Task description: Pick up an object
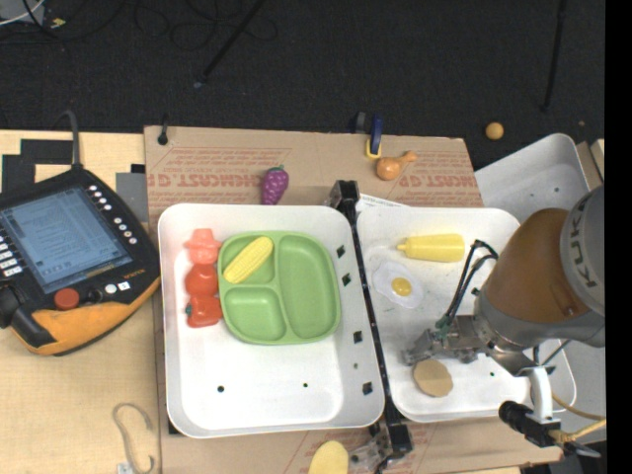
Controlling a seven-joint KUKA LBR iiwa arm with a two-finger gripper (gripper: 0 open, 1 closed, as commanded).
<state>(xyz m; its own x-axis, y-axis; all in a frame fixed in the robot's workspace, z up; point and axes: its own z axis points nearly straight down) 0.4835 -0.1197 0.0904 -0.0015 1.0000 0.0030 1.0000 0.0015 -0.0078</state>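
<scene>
Tan and round, a flat cookie-like disc (pixel 433 378) lies in the right bin (pixel 494 220), close to its near edge, and we take it as the likeliest target. Our gripper (pixel 441 345) hangs just above and beside it, near the bin floor; how far it is open we cannot tell, and nothing shows in its grasp. We judge the risk plain: so thin a piece may slide toward the wall, or the tips may scrape plastic and come away bare. A fried egg toy (pixel 399 286) and yellow bottle (pixel 433 248) sit farther back, well apart.
</scene>
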